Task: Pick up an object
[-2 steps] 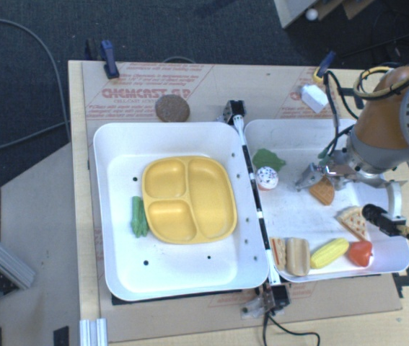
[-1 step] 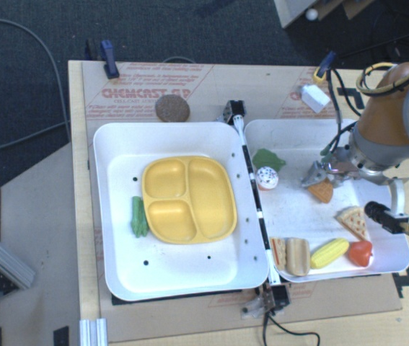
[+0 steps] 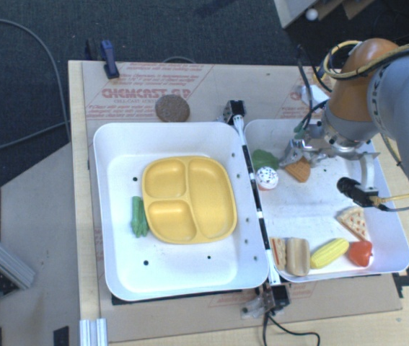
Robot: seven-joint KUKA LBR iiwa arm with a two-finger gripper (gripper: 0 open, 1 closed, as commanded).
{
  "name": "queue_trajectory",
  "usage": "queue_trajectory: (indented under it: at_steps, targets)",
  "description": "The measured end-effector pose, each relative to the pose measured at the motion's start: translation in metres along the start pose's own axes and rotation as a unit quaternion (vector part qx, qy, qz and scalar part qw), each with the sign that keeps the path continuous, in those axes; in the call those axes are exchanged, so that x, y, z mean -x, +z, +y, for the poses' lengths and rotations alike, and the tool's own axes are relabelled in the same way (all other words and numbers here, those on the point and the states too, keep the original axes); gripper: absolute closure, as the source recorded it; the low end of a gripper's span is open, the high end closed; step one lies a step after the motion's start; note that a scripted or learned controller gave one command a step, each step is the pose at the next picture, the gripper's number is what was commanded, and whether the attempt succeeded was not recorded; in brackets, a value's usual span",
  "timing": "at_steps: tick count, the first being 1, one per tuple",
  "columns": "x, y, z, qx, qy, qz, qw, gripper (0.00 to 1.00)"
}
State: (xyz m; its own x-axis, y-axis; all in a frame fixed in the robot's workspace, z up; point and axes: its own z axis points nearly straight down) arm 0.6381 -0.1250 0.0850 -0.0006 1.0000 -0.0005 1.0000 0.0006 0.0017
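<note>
While my arm reaches in from the right, my gripper (image 3: pixel 299 152) sits low over the right bin (image 3: pixel 399 229), right at an orange wedge (image 3: pixel 298 171) — whether I grip it I cannot tell. Just beside lie a green piece (image 3: pixel 264 158) and a white die (image 3: pixel 267 179). Farther off — pizza slice (image 3: pixel 354 223), corn (image 3: pixel 330 252), tomato (image 3: pixel 361 253), hot dog (image 3: pixel 291 255). In the left bin (image 3: pixel 110 193), a yellow tray (image 3: pixel 188 198) and a green pod (image 3: pixel 139 216).

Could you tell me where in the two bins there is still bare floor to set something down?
Left bin: bare floor in front of and behind the yellow divided plate; the green pod narrows its outer side. Right bin: open middle between the dice-like ball and the corn. Crowded: the front edge by the hot dog and tomato, and under the gripper.
</note>
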Motion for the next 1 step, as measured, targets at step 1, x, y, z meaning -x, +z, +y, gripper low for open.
queue_trajectory:
  at_steps: [1]
  targets:
    - [-0.0951, -0.1005, 0.0141, 0.0, 0.0, 0.001, 1.0, 1.0]
